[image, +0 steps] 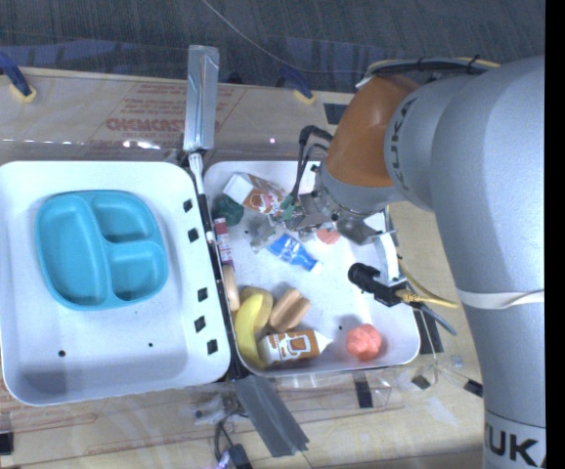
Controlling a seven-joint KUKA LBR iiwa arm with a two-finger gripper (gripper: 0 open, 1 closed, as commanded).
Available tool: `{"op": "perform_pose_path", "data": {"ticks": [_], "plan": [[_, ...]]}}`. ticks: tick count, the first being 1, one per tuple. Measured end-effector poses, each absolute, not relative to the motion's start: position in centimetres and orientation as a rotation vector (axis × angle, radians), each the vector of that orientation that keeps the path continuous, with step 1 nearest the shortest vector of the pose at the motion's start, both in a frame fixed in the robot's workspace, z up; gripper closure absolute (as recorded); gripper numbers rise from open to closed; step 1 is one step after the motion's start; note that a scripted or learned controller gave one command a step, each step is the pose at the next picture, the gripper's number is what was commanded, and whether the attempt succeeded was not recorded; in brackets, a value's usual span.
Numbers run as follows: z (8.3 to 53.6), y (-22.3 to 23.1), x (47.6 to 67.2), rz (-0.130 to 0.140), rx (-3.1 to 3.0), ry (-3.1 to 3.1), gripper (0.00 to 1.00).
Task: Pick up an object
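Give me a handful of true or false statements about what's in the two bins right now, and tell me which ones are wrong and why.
1. The blue divided tray lies in the left bin. True.
2. The banana lies in the left bin beside the tray. False: it lies in the right bin, near its lower left corner.
3. A pinkish-red round object lies near the right bin's lower right corner. True.
4. The arm's orange band hangs over the left bin. False: it is above the right bin's upper part.
5. The small bottle with an orange label stands upright. False: it lies on its side next to the banana.
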State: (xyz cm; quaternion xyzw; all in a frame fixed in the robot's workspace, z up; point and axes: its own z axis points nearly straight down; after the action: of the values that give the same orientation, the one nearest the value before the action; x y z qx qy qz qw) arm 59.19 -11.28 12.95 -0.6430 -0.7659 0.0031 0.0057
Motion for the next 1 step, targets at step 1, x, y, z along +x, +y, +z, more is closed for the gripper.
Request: {"op": "perform_pose_path", "data": {"ticks": [1], "plan": [[9.06, -13.42, 56.37, 0.003, -1.821, -2.554, 0.0]]}}
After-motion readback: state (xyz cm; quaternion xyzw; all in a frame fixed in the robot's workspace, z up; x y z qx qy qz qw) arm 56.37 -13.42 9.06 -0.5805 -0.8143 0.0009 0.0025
